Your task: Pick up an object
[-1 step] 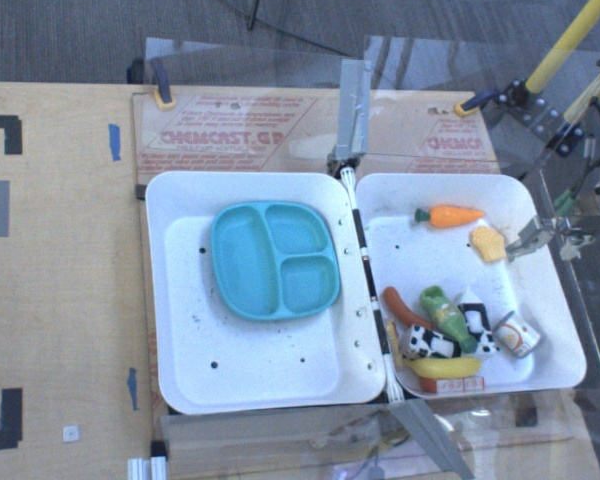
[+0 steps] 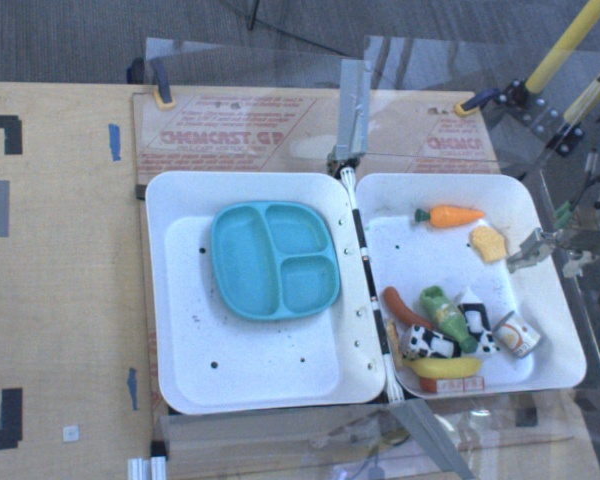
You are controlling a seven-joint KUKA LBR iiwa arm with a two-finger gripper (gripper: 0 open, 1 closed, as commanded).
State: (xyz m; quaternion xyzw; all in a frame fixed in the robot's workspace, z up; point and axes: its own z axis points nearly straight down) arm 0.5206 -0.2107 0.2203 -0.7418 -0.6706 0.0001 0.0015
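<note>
The claw [image 2: 533, 251] hovers at the right edge of the right bin [image 2: 540, 208], beside a yellow piece [image 2: 489, 243]; its grip state cannot be told.

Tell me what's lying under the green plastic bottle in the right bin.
The green plastic bottle lies over a black-and-white cow toy, beside a red sausage, with a yellow banana nearer the camera. Whatever sits directly beneath it is covered.

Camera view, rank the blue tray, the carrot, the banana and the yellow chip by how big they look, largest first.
1. Blue tray, by far the largest.
2. and 3. Carrot and banana: these look alike in length, so I won't rank them.
4. Yellow chip, smallest.
</note>
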